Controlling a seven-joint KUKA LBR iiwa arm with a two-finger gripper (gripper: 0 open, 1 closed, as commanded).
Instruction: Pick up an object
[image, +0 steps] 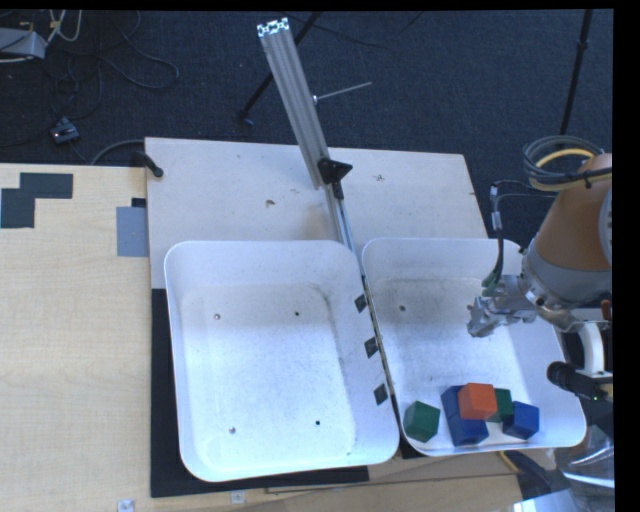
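- Setting: dark carpeted floor strewn with cables; a pale wooden tabletop (70, 330) on the left, and a white board (300, 190) carrying two shallow white bins side by side.
- Metal rail (300, 100): a slanted aluminium strut running down toward the seam between the bins, probably a support or a divider mount.
- Left bin (200, 290): white floor speckled with dark flecks and a few small dots; no blocks seen in it.
- Right bin (430, 270): holds all the objects, bunched against its near edge, likely where the sloping wall lets them gather.
- Green block (422, 419): stands slightly apart, to the left of the cluster.
- Orange block (477, 400): sits on top of a blue block (465, 428), touching it.
- Second blue block (521, 420): at the cluster's right, with a dark green block (502, 404) wedged just behind.
- Gripper (487, 318): hangs over the middle of the right bin, well clear of the blocks; nothing visible between its tips, and how far they are spread cannot be made out.
- Arm (570, 235): reaches in from the right, orange band above the wrist.
- Task status, judged: no object picked yet; the cluster lies nearer the onlooker than the gripper.
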